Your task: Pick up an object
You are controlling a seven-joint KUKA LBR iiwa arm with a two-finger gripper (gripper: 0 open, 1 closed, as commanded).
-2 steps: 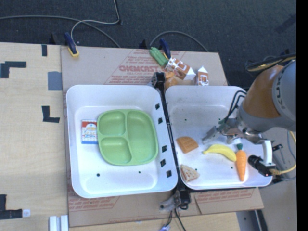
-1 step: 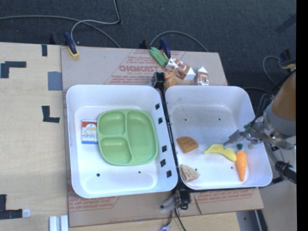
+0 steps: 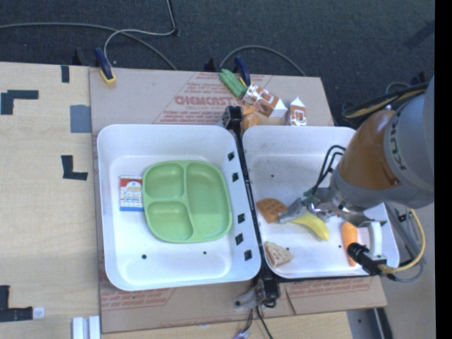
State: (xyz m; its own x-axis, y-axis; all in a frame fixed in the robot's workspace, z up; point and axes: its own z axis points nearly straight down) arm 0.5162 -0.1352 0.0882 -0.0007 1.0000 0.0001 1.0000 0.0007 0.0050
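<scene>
In the right bin lie a yellow banana, curved, beside a brown pastry — an orange carrot and a sandwich wedge nearby.

The arm has a smooth, rounded grey housing with dark lettering on its side. An orange band wraps the section above the wrist. Below the band sits a grey wrist collar. A thin black cable loops along the band's left side toward the wrist. The gripper is a slim grey metal assembly tapering to a narrow tip.
</scene>
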